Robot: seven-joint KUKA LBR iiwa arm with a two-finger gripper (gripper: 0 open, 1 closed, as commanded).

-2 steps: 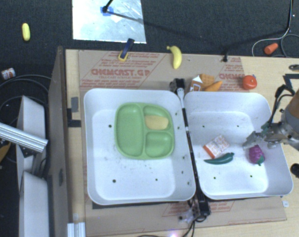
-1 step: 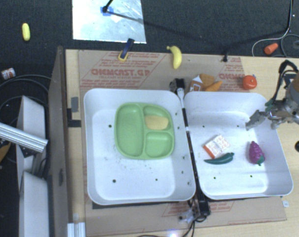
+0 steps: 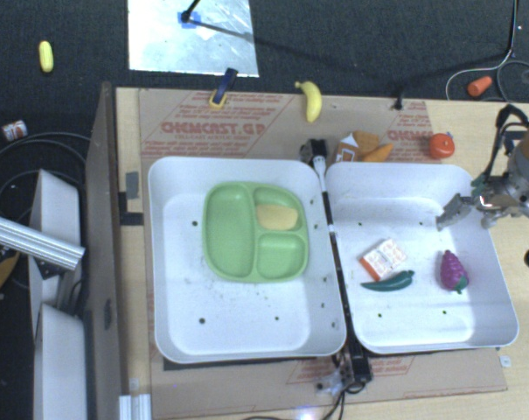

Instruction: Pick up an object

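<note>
The right bin (image 3: 421, 331) holds three items: a white and orange packet (image 3: 383, 258), a dark green pepper (image 3: 389, 281) just below it, and a purple grape bunch (image 3: 453, 270) further right. In the left bin (image 3: 177, 322) sits a green divided plate (image 3: 247, 234) with a yellow food piece (image 3: 277, 217) in its upper right compartment. My gripper (image 3: 471, 213) hovers at the right bin's upper right rim, above and right of the grapes. It is open, with nothing between its fingers.
Behind the bins on the cardboard lie a yellow banana (image 3: 311, 101), orange toy pieces (image 3: 369, 148) and a red tomato (image 3: 441, 145). A blue and yellow clamp (image 3: 221, 88) sits at the cardboard's back edge. Cables run over the dark floor at back right.
</note>
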